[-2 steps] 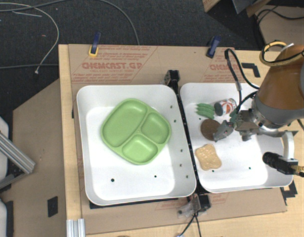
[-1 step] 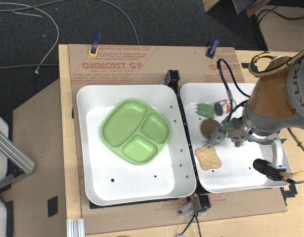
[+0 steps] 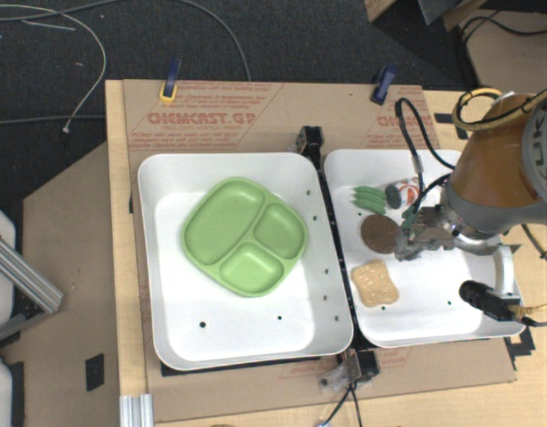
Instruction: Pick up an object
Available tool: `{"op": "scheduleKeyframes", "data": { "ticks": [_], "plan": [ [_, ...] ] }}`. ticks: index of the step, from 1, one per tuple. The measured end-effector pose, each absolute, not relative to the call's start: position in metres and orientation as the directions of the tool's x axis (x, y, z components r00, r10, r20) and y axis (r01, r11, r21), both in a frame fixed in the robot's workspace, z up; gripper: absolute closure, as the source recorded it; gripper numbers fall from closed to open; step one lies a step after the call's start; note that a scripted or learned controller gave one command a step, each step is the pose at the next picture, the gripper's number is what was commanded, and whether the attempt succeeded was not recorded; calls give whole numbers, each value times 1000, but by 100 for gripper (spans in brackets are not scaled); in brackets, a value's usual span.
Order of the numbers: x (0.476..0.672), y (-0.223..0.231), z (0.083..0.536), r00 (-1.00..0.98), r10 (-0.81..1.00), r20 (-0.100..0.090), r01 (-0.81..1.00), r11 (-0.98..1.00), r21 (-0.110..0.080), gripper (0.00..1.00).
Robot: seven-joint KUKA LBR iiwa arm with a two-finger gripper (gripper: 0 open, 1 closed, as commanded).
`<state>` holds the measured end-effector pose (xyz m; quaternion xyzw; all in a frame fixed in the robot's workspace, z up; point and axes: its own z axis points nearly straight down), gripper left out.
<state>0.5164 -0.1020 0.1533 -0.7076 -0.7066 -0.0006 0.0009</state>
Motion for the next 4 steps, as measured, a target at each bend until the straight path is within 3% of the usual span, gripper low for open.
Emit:
{"op": "scheduleKeyframes", "data": {
  "ticks": [2,3,4],
  "plan": [
    [536,-107,270,-1,1000,-2,1000,1,8,100],
    [537,-107,291,-1,1000,0,1000,1,3,100],
    [530,-54,290,-6,1000,3,1000,6,-2,100]
  ]
}}
